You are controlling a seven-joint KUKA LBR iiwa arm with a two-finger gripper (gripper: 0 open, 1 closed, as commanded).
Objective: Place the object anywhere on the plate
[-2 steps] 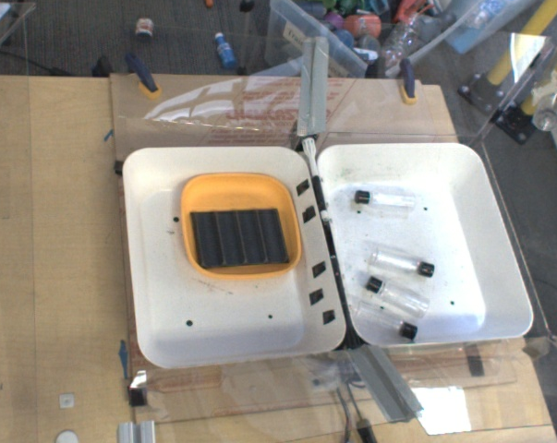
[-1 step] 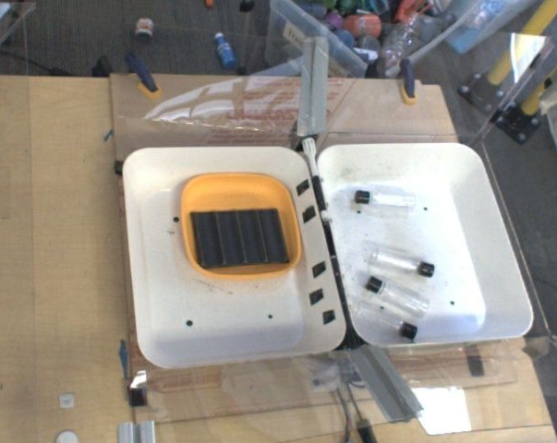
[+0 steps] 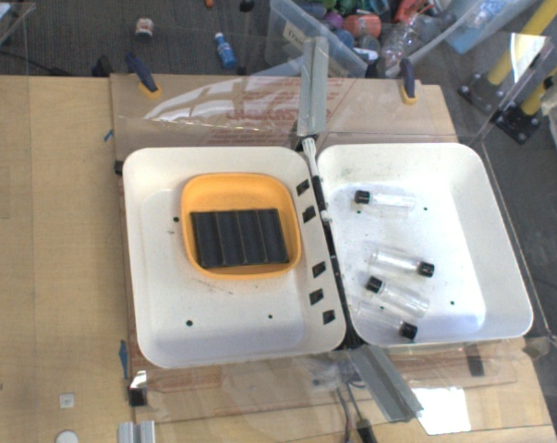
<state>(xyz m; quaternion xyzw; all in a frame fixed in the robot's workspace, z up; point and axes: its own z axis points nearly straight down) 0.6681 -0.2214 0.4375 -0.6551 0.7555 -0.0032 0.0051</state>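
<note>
- A black ribbed rectangular object (image 3: 239, 238) lies flat on the orange plate (image 3: 197, 197), roughly centred, its long side running left to right and its ridges running front to back
- The plate, squarish with rounded corners, sits in the left white bin (image 3: 158, 303), nearer the bin's far side than its near side
- The right white bin (image 3: 481, 247) touches the left one along a shared middle edge marked by a row of small black tabs (image 3: 313, 244)
- In the right bin lie four clear tubes with black caps: one (image 3: 381, 198) near the far side, two (image 3: 400, 266) (image 3: 394, 292) close together in the middle, one (image 3: 389, 325) by the near edge
- The arm and gripper are nowhere to be seen, so pose and finger state cannot be told
- Both bins rest on a wooden desk (image 3: 47, 247)
- Beyond the desk a clear tub (image 3: 296, 17) holds mixed coloured items
- No legible writing or labels
</note>
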